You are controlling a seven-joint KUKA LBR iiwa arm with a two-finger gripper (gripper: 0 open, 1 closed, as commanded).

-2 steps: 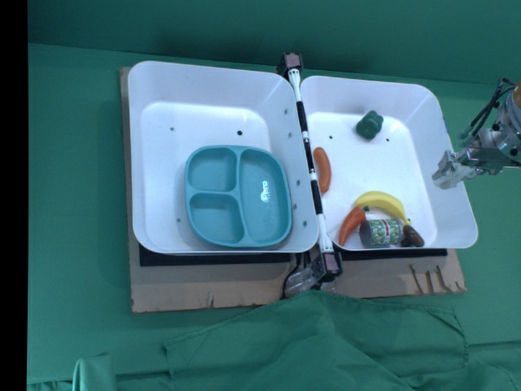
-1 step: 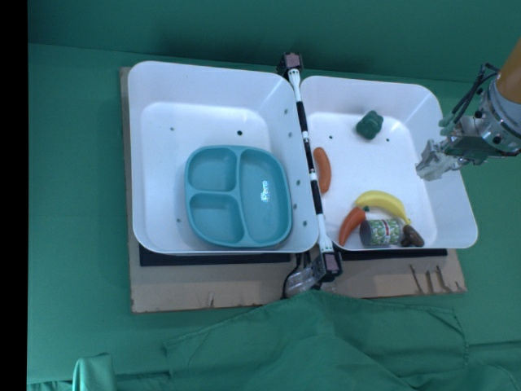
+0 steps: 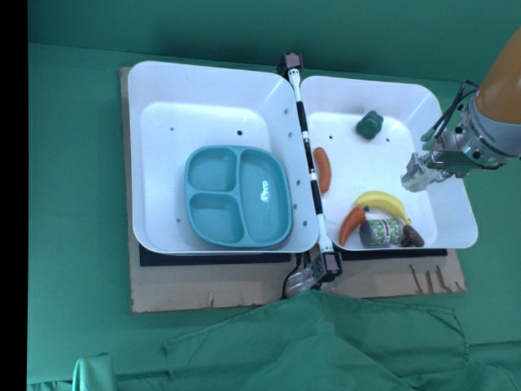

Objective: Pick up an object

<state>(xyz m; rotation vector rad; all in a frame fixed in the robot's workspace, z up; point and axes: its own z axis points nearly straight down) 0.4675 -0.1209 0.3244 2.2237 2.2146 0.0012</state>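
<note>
Camera view shows the pick not yet made: the left bin (image 3: 155, 96) carries a teal divided plate (image 3: 238, 195), and in the right bin (image 3: 456, 218) a sausage (image 3: 323, 169) lies by the left wall, a banana (image 3: 383, 204), carrot (image 3: 352, 224) and small can (image 3: 381, 232) crowd the near edge, and a dark green toy (image 3: 369, 124) sits toward the far edge. Gripper (image 3: 413, 177) hovers over the right side carrying nothing; whether it is spread or closed I cannot tell. Choosing, descending and grasping all remain.

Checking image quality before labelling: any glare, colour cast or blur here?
Camera view: a green-teal cast overall; a small glare spot on the teal divided plate; the gripper looks slightly soft, while the banana and both bins' rims are sharp.
</note>
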